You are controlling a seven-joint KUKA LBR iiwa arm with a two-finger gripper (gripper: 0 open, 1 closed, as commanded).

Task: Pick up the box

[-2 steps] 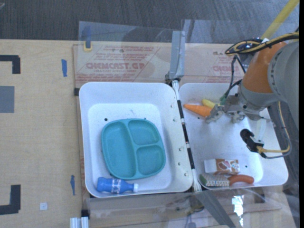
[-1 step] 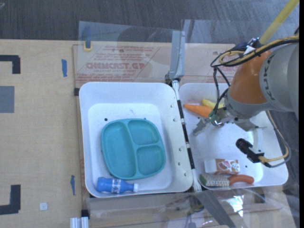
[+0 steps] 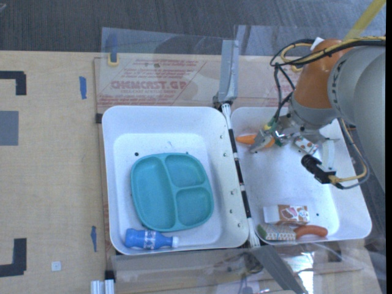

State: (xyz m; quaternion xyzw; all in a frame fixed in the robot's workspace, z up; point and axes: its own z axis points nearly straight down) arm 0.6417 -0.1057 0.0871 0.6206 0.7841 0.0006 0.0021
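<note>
The box (image 3: 286,214) is small, white at its left end and orange-brown with a picture on the rest. It lies flat near the front of the right bin (image 3: 349,216). My gripper (image 3: 264,141) hangs over the back left part of that bin, pointing left, well behind the box and apart from it. Right beside the gripper's tip lies an orange carrot-like piece (image 3: 246,139). I see nothing of the box near the gripper.
Just in front of the box lie a flat patterned packet (image 3: 278,233) and an orange sausage-shaped toy (image 3: 311,230). The left bin (image 3: 116,133) holds a teal divided plate (image 3: 172,190) and a blue bottle (image 3: 150,239). A black cable part (image 3: 317,168) hangs under the wrist.
</note>
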